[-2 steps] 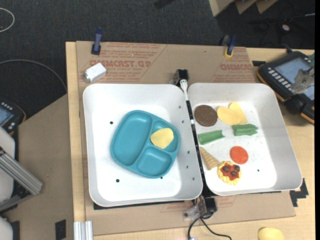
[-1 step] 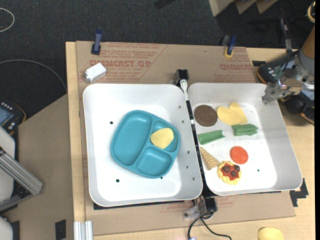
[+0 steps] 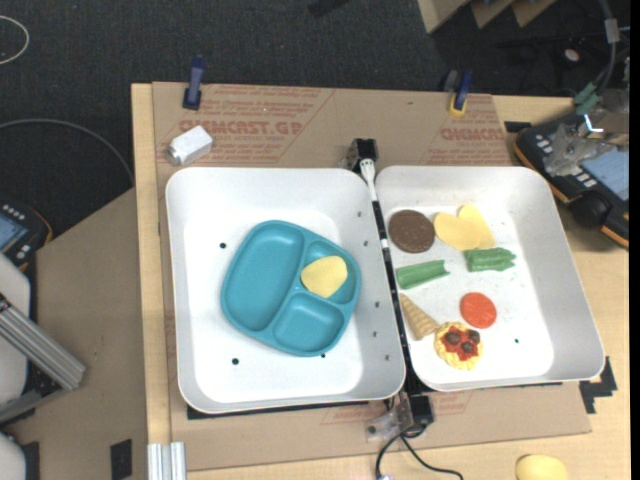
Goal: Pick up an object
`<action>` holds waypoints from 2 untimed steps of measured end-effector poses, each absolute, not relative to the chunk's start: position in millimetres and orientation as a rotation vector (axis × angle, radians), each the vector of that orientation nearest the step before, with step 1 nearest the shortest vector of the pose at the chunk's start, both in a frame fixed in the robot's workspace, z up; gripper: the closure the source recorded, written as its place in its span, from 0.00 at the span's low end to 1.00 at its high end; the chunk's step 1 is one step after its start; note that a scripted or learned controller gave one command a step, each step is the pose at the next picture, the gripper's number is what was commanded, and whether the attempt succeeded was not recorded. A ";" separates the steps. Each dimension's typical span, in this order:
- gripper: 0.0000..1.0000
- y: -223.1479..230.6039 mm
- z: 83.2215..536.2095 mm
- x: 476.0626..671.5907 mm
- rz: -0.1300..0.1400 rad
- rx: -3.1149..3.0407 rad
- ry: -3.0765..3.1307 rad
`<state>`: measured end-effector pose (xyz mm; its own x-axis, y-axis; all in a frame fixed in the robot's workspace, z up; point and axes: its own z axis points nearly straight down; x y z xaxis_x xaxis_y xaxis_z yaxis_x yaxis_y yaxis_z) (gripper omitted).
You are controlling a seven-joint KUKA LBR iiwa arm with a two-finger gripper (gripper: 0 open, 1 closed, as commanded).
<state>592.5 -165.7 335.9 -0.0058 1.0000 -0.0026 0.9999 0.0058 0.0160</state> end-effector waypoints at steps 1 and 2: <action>1.00 -220.8 229.6 587.3 -0.009 2.232 2.221; 1.00 -191.2 417.1 653.1 0.018 2.201 2.213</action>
<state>653.1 -191.2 417.1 -0.0056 1.0000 -0.0066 0.9997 0.0057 0.0227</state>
